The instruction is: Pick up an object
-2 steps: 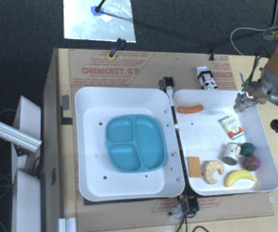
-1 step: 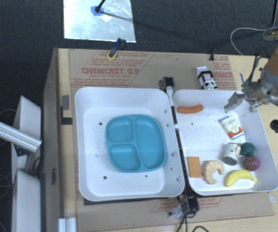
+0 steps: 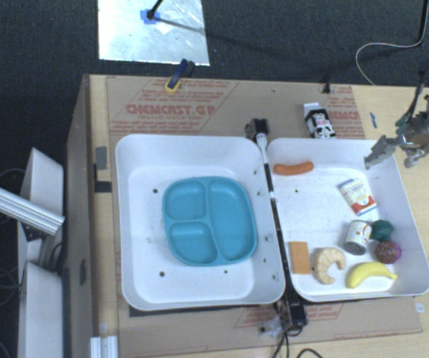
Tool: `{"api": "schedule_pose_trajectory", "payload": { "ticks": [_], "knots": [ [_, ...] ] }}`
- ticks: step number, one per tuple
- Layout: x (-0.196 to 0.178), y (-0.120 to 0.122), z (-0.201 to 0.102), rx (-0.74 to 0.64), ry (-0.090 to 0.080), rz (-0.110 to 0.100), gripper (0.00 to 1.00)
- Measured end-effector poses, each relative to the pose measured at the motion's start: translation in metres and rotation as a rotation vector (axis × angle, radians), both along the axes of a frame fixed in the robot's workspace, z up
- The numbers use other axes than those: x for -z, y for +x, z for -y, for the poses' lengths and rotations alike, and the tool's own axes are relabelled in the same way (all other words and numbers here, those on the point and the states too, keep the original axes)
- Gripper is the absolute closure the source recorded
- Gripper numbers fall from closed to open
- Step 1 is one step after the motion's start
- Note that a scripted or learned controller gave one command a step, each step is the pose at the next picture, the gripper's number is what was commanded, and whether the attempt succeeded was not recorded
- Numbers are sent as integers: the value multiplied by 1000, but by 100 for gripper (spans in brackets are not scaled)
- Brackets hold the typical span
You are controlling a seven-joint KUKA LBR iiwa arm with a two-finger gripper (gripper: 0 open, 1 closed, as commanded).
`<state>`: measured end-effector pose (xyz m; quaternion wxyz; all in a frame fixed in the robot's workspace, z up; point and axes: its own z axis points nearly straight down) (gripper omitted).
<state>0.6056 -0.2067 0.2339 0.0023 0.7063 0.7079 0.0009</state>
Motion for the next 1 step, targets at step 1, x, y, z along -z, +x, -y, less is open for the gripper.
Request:
{"api": "schedule_pose_trajectory", "payload": {
  "ticks": [1],
  "knots": [
    [33, 53, -1, -2, 1, -2, 0]
  ]
}}
